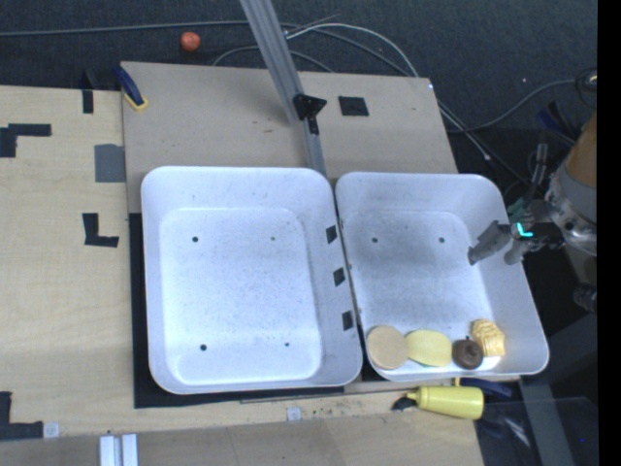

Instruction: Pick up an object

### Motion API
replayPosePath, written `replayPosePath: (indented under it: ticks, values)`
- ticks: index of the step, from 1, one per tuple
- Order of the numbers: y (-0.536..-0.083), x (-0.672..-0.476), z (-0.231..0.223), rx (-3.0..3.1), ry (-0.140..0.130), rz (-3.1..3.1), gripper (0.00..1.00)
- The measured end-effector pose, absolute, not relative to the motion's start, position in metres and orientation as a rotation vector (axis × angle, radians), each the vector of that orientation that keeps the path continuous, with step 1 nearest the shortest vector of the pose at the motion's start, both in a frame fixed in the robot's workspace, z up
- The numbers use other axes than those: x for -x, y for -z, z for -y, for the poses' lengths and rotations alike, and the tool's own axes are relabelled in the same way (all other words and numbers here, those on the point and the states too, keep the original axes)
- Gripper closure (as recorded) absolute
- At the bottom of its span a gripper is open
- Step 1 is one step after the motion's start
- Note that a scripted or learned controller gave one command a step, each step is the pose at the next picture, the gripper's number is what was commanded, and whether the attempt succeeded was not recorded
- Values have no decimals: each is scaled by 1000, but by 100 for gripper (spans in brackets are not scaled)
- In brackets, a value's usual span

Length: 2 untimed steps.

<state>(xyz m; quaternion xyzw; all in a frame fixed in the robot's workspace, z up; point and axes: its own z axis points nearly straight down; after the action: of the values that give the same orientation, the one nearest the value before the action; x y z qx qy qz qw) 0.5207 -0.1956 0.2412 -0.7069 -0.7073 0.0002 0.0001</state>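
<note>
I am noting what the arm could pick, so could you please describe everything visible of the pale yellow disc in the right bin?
The pale yellow disc is a flattish, rounded piece with a smooth, matte look; its material cannot be told. It lies flat on the floor of the right bin, near the front wall. On its left it meets a tan round disc, and on its right a small dark brown round object. The gripper is apart from it, over the bin's right side.

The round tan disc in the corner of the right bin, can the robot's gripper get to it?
Probably yes. The gripper sits over the right bin's far right rim, and nothing covers the round tan disc. However, the pale yellow oval piece touches its side and the bin wall is close, which could crowd the fingers.
</note>
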Motion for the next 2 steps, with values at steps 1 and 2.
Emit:
replayPosePath:
  ticks: [1, 2]
  values:
    - [-241, -521, 196, 2221, -1, 2222, 0]
    - [-183, -512, 193, 2218, -5, 2218, 0]
